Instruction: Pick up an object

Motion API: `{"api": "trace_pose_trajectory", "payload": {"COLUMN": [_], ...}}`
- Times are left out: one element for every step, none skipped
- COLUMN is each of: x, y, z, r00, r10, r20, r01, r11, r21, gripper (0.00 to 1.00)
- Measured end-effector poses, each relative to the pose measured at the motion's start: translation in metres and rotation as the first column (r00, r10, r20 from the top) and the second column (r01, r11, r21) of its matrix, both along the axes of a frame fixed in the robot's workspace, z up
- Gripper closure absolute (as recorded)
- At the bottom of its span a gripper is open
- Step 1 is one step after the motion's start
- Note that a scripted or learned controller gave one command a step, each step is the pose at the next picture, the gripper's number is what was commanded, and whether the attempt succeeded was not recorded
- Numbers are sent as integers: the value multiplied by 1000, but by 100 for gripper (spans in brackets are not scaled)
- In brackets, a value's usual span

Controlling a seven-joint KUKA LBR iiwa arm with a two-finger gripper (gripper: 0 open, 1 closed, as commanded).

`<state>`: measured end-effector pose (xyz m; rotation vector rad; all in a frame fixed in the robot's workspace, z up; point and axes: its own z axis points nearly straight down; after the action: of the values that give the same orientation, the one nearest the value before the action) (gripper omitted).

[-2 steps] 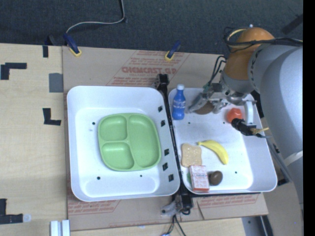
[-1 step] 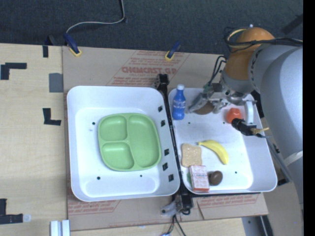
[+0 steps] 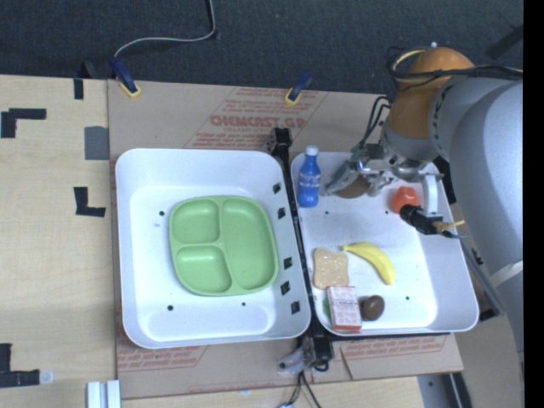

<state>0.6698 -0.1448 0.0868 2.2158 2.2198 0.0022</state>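
Green divided plate (image 3: 224,245) in left bin (image 3: 136,228); yellow clamps (image 3: 126,83), perhaps, at cardboard's (image 3: 238,117) edge.

You see a light green divided plate (image 3: 224,245) in the left white bin (image 3: 136,228), and to the right of this plate a blue bottle (image 3: 308,178), a yellow banana (image 3: 374,260), a tan bread slice (image 3: 331,269), and a red-and-white carton (image 3: 343,308).
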Motion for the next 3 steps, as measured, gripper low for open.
{"api": "trace_pose_trajectory", "payload": {"x": [0,-1,-84], "y": [1,1,-35], "z": [0,9,1], "r00": [1000,1000,1000], "r10": [-1,-1,-2], "r20": [0,-4,-2], "r01": [1,1,2], "r11": [1000,1000,1000], "r21": [-1,0,0], "gripper": [0,100,100]}}
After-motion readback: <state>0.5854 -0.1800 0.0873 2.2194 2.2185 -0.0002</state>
